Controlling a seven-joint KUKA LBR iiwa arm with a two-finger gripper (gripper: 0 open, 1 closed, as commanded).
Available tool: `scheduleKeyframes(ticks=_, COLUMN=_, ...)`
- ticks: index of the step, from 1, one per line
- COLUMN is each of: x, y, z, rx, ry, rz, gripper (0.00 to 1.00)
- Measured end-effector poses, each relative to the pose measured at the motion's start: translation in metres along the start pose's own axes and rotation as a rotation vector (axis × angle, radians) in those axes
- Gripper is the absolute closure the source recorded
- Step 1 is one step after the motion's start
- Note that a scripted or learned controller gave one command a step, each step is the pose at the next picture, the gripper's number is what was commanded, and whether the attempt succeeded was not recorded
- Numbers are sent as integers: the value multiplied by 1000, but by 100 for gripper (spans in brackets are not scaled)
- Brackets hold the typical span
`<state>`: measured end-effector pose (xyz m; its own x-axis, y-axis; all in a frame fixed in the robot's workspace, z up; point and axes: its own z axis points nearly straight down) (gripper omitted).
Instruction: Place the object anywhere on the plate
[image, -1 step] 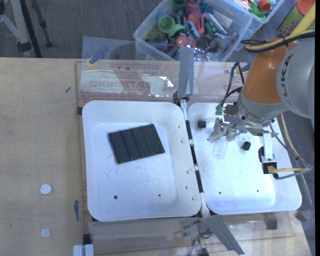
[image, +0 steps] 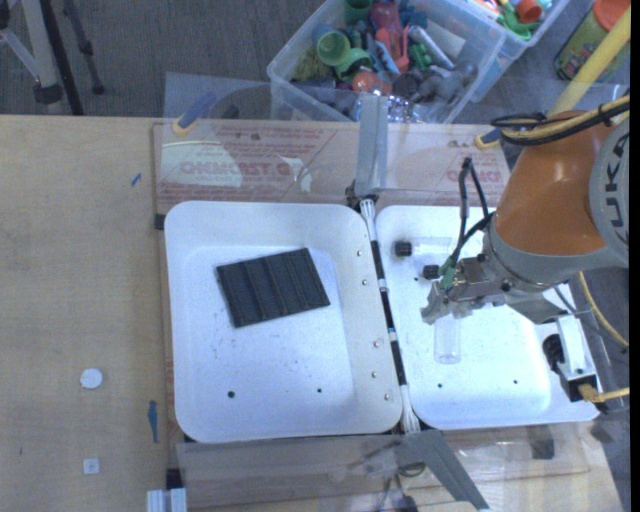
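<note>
A dark grey ribbed rectangular plate (image: 272, 286) lies flat in the left white bin (image: 200, 400), slightly turned. A small clear, glassy object (image: 447, 342) lies on the floor of the right bin (image: 520, 390), left of its middle. My gripper (image: 445, 303) hangs just above the far end of this clear object, under the grey and orange wrist that comes in from the right. Whether it touches the object cannot be made out.
Two small black pieces (image: 403, 247) (image: 431, 271) lie at the back left of the right bin. A ridge (image: 385, 310) divides the two bins. Cables run from the wrist. A clear tub of toys (image: 400, 45) stands behind the bench.
</note>
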<state>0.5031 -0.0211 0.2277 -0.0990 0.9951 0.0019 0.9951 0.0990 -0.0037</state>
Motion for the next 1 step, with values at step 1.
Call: scheduleKeyframes(ticks=1, x=43, y=-8, z=-42, rx=-7, ry=-4, rz=-376, gripper=100)
